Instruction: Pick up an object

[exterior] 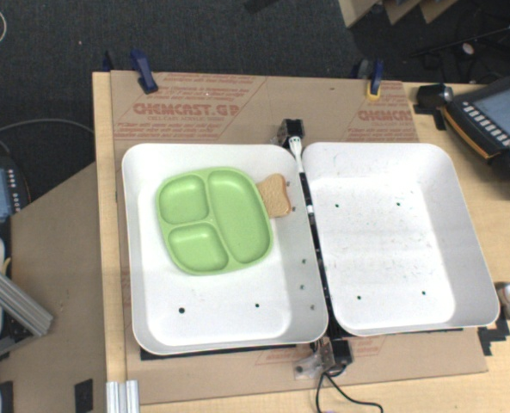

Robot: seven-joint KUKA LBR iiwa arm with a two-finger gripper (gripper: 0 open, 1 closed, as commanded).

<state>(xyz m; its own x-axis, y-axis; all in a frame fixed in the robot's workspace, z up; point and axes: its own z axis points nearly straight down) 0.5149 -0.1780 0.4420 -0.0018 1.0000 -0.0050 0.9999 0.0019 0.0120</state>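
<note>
Green plastic divided plate (213,221) with three compartments sits in the left bin (151,317), toward its upper half, lying flat. Touching its upper right rim is a small tan piece (275,195), looks like a toast slice or sponge, can't be sure at this resolution; it seems to lean partly on the plate rim, near the bin's right wall. Right bin (461,231) is beside it, the two sharing a centre seam, both on a brown board (194,101). Tool state: cannot tell, nothing here indicates open or closed. Handling, as judgement: the plate is probably light, stiff and slick, wide and low, so a two-finger pinch across it won't work; best bet is a grip on the raised rim or a divider wall, and it may slide or tip when lifted from one edge. The tan piece is likely the easier pick, light, narrow enough to span, maybe soft or crumbly, so take it across its short sides with modest force. Risk: the fingers nudging the plate or hitting the bin wall. Task not yet started from how things lie.
</note>
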